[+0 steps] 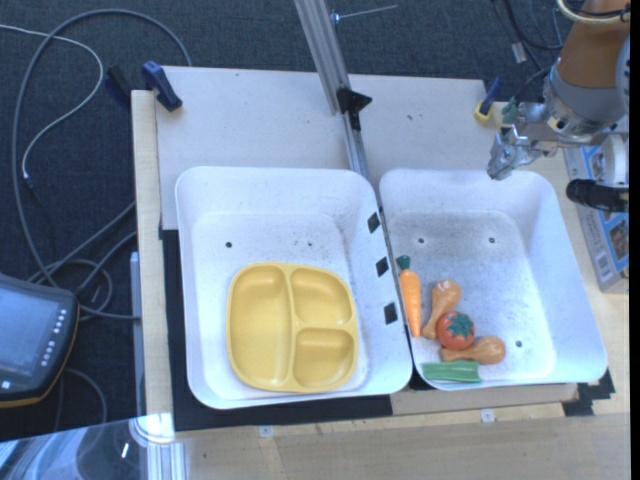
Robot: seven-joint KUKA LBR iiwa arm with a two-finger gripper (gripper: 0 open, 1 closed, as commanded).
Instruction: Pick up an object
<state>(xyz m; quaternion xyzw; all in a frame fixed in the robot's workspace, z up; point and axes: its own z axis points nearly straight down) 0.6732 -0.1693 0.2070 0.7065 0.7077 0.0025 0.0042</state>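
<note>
Dark carpet surrounds a pale wooden bench (pixel 260 118) that bears two shallow white bins side by side, with loose black cables (pixel 60 98) trailing over the floor at the left. Up at the right, the grey arm with its orange band (pixel 592 28) hangs over the far rim of the right-hand white bin (pixel 540 218), and its small metal two-finger gripper (pixel 501 164) points down just above that rim. Whether its fingers are apart or together cannot be told at this size; nothing is visible between them.

Well below the gripper, toward the near side of the same bin, lies a cluster of toy food. An orange plastic carrot with a green top (pixel 410 300) lies along the bin's left wall, its long axis running near to far, green end farthest and tip nearest. Just right of it a pale orange, club-shaped piece (pixel 441 306) leans on a slant, and a red tomato with a green stem (pixel 457 330) touches its lower end. A flat green pod (pixel 451 372) lies crosswise below the tomato, with a tan rounded piece (pixel 487 350) beside it.

Far to the left of the gripper, the left-hand white bin (pixel 270 198) holds a yellow plastic tray with three compartments (pixel 293 326).
</note>
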